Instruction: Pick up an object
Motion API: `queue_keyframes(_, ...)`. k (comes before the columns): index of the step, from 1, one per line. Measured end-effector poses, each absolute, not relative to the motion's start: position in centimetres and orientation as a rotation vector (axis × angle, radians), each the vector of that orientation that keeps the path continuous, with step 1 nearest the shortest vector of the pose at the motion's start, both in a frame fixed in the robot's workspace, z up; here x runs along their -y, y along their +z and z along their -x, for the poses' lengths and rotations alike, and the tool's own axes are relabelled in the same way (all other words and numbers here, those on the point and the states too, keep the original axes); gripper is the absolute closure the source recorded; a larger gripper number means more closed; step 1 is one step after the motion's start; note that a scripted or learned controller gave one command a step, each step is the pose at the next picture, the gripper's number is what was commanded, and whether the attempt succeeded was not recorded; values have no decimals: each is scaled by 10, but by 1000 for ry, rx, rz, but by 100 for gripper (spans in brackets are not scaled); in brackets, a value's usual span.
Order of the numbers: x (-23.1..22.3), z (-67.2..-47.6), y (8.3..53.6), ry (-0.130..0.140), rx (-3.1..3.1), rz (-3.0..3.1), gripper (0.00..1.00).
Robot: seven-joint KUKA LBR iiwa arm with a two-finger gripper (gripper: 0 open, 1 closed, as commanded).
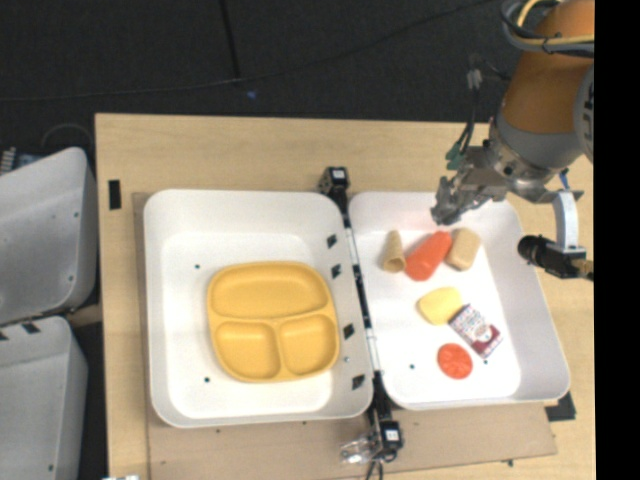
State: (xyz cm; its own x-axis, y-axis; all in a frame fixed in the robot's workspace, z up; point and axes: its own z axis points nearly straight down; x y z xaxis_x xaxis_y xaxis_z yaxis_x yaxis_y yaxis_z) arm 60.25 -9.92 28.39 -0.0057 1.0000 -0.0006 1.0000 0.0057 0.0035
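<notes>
Now fingers (447, 211) hover just above red-orange piece (429, 254) in right bin (540, 368); spread or pressed together, cannot tell.

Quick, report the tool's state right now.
Tool: cannot be told whether open or closed; it hangs above the right bin, just over the orange-red piece, with nothing visibly between it.

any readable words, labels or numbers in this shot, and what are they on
No text can be read.
The small packet in the right bin has a dark red and white printed face, too small and blurred to read.
The yellow divided tray in the left bin bears no visible marking.
</notes>
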Motion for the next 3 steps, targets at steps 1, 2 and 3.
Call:
queue_keyframes(1, 43, -603, 281, -1, -2227, -2215, 100)
queue_keyframes(2, -7, -615, 264, -1, -2228, -2216, 100)
queue_keyframes(3, -67, -621, 248, -1, -2230, -2215, 100)
